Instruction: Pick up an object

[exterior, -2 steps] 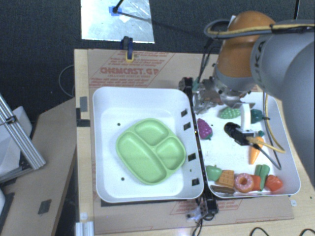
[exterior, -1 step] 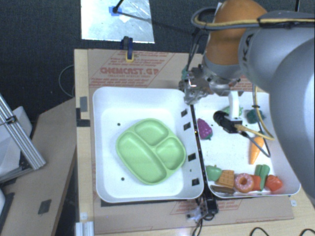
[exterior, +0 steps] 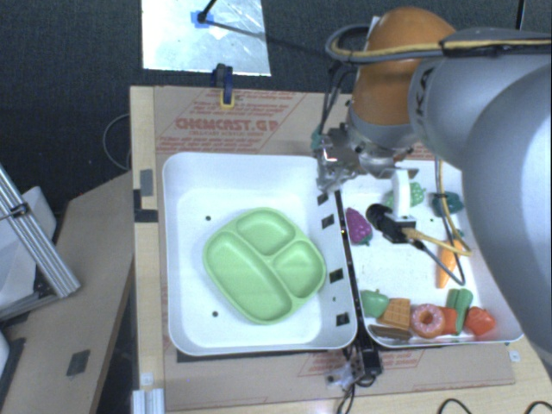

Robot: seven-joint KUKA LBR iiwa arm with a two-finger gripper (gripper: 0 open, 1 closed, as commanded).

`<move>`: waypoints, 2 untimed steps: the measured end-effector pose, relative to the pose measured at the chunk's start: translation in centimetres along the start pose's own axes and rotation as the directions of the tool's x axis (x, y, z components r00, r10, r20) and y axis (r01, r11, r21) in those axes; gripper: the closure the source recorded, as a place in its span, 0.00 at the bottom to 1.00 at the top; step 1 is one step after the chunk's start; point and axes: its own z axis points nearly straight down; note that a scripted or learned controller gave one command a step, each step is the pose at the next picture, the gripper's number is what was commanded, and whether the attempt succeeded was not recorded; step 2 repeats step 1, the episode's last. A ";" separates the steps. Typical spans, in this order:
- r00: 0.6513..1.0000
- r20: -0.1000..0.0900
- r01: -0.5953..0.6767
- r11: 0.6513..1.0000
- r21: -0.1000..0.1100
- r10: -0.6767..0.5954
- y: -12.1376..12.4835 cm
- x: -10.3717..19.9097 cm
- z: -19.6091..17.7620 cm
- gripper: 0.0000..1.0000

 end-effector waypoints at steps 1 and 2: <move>1.000 -0.001 0.001 1.000 0.000 -0.001 -0.1 0.0 -0.7 1.00; 1.000 -0.001 0.001 1.000 0.000 -0.001 -0.1 0.0 -0.7 1.00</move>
